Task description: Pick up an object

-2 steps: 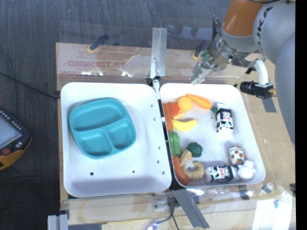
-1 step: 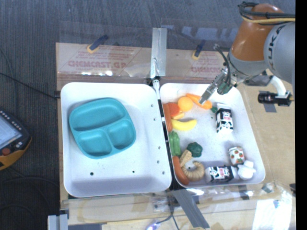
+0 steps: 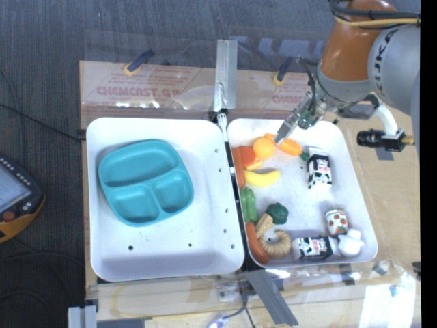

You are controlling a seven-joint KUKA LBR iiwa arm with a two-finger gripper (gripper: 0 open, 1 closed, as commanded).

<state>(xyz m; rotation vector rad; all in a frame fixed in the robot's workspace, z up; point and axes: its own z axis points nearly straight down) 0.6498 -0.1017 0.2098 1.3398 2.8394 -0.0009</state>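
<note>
Arm [image 3: 372,43] comes in from the right, parked over the back of the right bin [image 3: 355,183], so we're at the reach-in stage and nothing's lifted yet. Left bin [image 3: 136,248] just has the teal divided plate [image 3: 145,181] in it, well away from the action. The right bin is the busy one: banana [image 3: 262,178], orange fruit [image 3: 263,147], carrot-ish orange piece [image 3: 291,147], cow-print carton [image 3: 319,171] and more toys toward the front. Gripper [image 3: 290,128] tip sits right at the carrot piece, touching or just above it, I can't tell which, and honestly can't tell how its tips are set either. My guess is the carrot's the target; next it needs to drop straight down, straddle it, then close without nudging the orange fruit just beside it.
</note>
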